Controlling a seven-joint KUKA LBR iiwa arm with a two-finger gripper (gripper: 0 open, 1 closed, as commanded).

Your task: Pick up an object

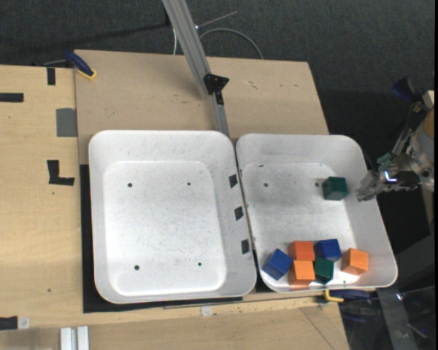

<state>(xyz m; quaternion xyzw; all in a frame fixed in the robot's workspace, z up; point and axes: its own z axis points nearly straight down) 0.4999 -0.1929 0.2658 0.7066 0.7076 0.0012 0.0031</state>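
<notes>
Item: dark green cube (335, 188), alone, upper right of right bin (299, 146). Judged light, rigid, smooth-faced; pinch across opposite flat sides. Gripper (370, 189) at right rim, just beside cube; open or closed: cannot tell.

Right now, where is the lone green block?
The green block sits alone in the right bin, near its right wall, apart from the cluster of blocks along the front edge. The gripper is just right of it.
</notes>
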